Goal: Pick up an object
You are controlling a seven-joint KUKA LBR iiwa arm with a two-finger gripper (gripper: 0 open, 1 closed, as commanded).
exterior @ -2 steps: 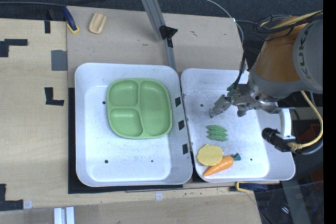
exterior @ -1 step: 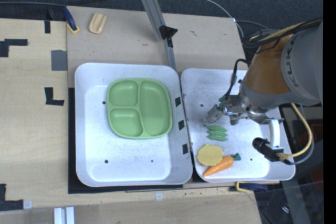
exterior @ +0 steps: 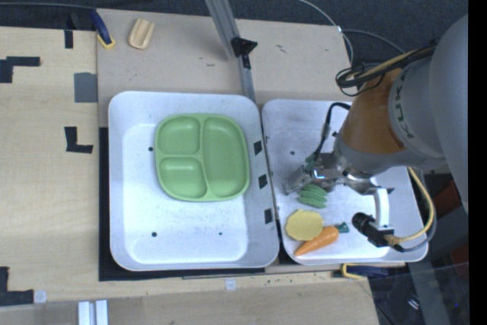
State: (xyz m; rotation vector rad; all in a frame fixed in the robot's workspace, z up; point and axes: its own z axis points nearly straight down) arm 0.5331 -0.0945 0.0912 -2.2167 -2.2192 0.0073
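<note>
Tool low in the right white bin, over a green ridged plastic piece.

The tool (exterior: 310, 180) sits just above the green ridged plastic piece (exterior: 313, 197); whether it grips or is released cannot be told. Just below that green piece lie a round yellow plastic slice (exterior: 304, 224) and an orange plastic carrot (exterior: 319, 240). Well left of it, a light green divided plastic plate (exterior: 202, 157) rests in the left white bin (exterior: 129, 240).

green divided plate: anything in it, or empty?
Empty. The green divided plate lies flat in the left bin, all three compartments bare; the toy food sits in the right bin.
</note>
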